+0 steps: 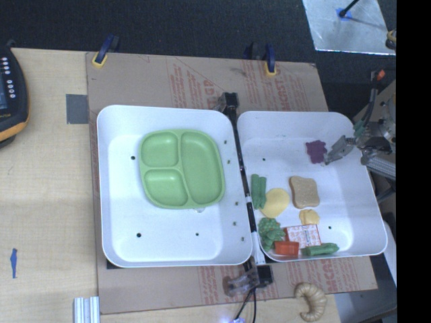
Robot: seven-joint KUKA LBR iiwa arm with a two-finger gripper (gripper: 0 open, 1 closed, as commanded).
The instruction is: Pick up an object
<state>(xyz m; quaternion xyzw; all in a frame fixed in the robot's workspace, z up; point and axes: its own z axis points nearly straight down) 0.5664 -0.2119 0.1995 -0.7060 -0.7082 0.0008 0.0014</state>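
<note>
The right bin [350,214] holds several toy foods: a purple piece [314,151], a slice of toast [304,192], a yellow lemon [275,202], a small yellow piece [309,217], a green bean [258,185], a broccoli [271,231], a red piece [286,249], a red-and-white packet [302,235] and a green pod [320,249]. My gripper [353,153] hangs over the bin's upper right part, just right of the purple piece. It is open, with nothing between its fingers; one fingertip [335,153] is close to the purple piece.
The left bin [121,200] carries a light green divided plate [182,168]. A croissant [312,299] lies on the bench below the right bin. A control pendant [10,96] sits at the far left. Clamps [270,62] hold the cardboard's far edge.
</note>
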